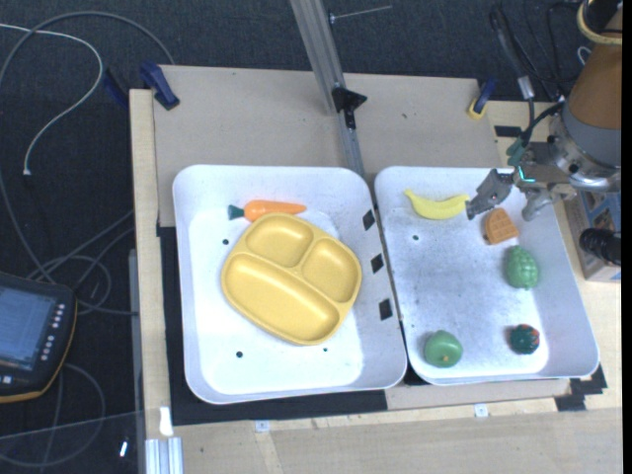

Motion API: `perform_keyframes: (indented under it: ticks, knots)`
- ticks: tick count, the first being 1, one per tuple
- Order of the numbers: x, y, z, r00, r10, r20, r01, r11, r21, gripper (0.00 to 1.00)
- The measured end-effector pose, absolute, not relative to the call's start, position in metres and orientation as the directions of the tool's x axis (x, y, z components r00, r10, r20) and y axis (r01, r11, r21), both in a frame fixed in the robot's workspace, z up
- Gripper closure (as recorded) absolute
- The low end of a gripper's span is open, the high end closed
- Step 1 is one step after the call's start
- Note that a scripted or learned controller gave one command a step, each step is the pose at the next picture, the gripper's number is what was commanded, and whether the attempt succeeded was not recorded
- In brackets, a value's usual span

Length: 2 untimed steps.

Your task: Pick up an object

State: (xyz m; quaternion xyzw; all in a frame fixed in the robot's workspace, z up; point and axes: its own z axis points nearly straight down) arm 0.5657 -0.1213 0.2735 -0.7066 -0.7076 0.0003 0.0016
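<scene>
Orange waffle-like piece (501, 227) sits at 1 o'clock in your right bin (474, 275), between the spread, empty fingers of the gripper (513, 201) just above. Banana (435, 204) at 11, green lumpy fruit (521, 268) at 3, apple (442, 348) at 6.

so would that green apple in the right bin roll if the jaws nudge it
Probably. The round green toy apple sits free on the flat floor of the white right bin, so a sideways nudge would likely roll it. Its glossy, plastic-looking skin may slip from a pinch. It is probably light and stiff.
</scene>
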Motion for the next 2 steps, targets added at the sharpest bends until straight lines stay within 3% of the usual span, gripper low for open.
perform_keyframes:
  ticks: [1, 2]
  knots:
    - [0.566, -0.121, 0.274, -0.001, 1.0, 0.002, 1.0, 0.001, -0.002, 0.0]
    - [0.563, -0.128, 0.213, 0.001, 1.0, 0.002, 1.0, -0.001, -0.008, 0.0]
